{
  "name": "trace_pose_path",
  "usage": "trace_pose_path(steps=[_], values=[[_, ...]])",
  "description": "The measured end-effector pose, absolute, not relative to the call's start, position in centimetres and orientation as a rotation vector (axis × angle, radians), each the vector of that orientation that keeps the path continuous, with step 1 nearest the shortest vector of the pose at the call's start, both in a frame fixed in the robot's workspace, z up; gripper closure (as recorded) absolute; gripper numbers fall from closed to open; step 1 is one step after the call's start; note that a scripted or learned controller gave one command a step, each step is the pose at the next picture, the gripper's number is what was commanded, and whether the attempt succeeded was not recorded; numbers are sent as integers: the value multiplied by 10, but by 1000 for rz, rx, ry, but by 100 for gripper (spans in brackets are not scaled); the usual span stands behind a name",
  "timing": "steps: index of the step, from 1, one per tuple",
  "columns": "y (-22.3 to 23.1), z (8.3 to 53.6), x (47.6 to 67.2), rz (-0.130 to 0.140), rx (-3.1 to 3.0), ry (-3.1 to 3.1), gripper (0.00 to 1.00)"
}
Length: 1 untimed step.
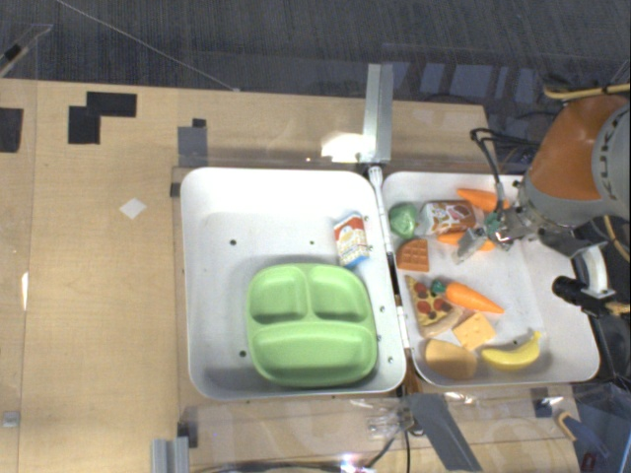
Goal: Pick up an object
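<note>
The left bin (212,264) holds a green tray (311,325) at its 6 o'clock side, with a small carton (351,239) just off the tray's 1 o'clock corner. The right bin (562,308) is crowded: a green ball (402,219) and waffle (414,255) at 10 o'clock, a pizza slice (432,304), a carrot (473,297), cheese (473,331), bread (451,360) and a banana (513,352) toward 6 o'clock. The gripper (481,239) hangs low at 12 o'clock, beside a packet (446,215); whether its fingers are apart cannot be told.
</note>
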<state>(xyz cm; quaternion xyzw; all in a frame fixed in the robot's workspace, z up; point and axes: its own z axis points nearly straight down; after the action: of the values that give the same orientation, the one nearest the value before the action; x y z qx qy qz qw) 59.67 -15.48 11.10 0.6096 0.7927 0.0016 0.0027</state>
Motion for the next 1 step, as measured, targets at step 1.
trace_pose_path(steps=[1], values=[[-126,215,571,5,1881,2508,0]])
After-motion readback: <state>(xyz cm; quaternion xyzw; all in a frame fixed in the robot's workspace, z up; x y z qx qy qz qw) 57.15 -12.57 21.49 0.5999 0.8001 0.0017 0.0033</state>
